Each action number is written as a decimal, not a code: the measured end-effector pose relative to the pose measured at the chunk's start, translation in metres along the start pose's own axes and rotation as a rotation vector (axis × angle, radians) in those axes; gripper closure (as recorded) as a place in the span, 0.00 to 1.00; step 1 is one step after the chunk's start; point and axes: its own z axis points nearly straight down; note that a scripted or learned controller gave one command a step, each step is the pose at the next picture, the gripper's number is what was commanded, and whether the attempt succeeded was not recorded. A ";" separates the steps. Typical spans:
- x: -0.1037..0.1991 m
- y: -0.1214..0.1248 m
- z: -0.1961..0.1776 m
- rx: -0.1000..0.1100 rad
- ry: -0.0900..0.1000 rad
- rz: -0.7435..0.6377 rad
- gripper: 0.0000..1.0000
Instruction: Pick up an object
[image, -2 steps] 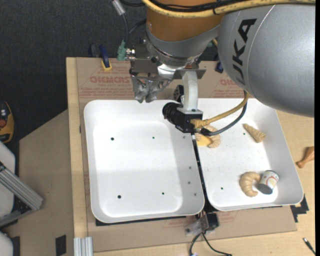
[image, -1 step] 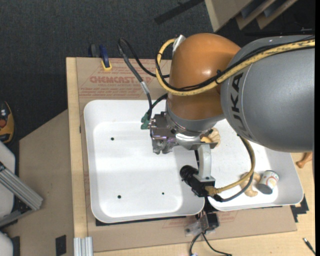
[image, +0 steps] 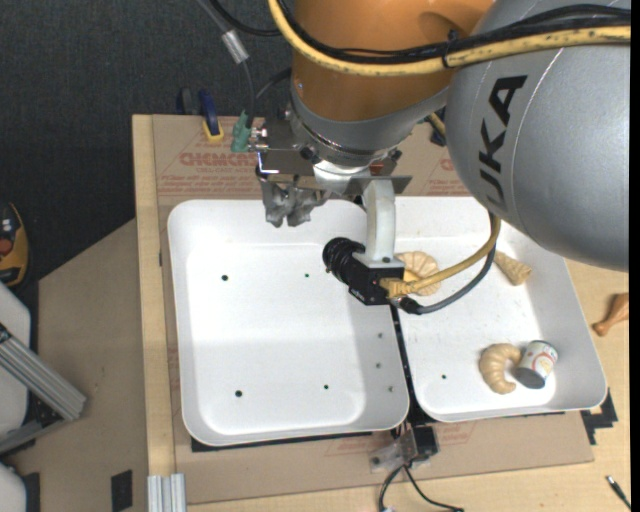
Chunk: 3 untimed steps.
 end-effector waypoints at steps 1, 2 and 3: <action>-0.003 -0.002 -0.139 -0.003 0.000 0.005 1.00; -0.005 -0.046 0.032 0.035 -0.016 0.009 1.00; -0.003 -0.040 -0.069 0.004 -0.002 0.006 1.00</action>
